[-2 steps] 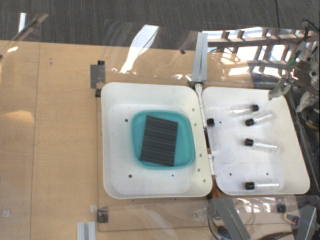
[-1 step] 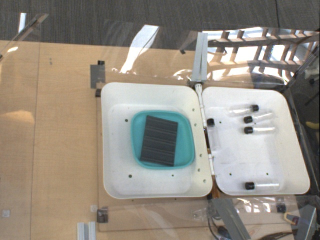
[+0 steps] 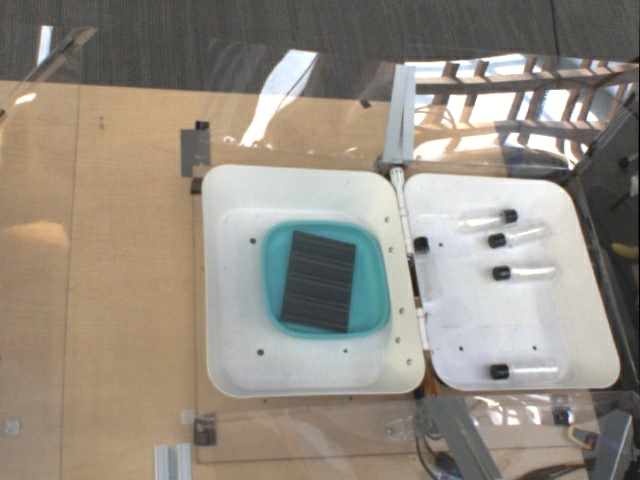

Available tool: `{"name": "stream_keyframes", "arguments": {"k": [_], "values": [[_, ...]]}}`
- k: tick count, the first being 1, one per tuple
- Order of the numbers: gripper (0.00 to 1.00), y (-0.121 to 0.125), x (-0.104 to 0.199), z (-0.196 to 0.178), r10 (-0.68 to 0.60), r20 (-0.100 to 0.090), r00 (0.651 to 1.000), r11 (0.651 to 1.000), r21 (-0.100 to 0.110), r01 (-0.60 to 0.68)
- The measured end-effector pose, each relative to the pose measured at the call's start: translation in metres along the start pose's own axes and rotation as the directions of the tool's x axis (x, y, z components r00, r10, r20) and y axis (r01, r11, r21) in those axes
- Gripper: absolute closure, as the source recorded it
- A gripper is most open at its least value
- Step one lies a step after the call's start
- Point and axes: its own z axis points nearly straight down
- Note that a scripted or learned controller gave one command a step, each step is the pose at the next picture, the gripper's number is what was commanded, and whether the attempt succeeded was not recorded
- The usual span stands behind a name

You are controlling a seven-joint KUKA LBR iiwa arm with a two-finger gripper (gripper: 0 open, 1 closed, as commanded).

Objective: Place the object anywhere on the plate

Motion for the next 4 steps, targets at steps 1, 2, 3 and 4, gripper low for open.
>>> {"name": "stream_keyframes", "arguments": {"k": [1,2,3,4], "values": [[0.0,-0.003,0.004,-0.001,0.416,-0.002,0.909,0.909,-0.002,-0.416],[0.0,-0.005,-0.015,0.0,0.452,0.0,0.892,0.892,-0.001,-0.452],[0.0,-0.03,0.004,0.0,0.453,0.001,0.891,0.891,0.0,-0.453],[0.0,-0.005,-0.017,0.0,0.456,0.0,0.89,0.89,-0.001,-0.456]]}}
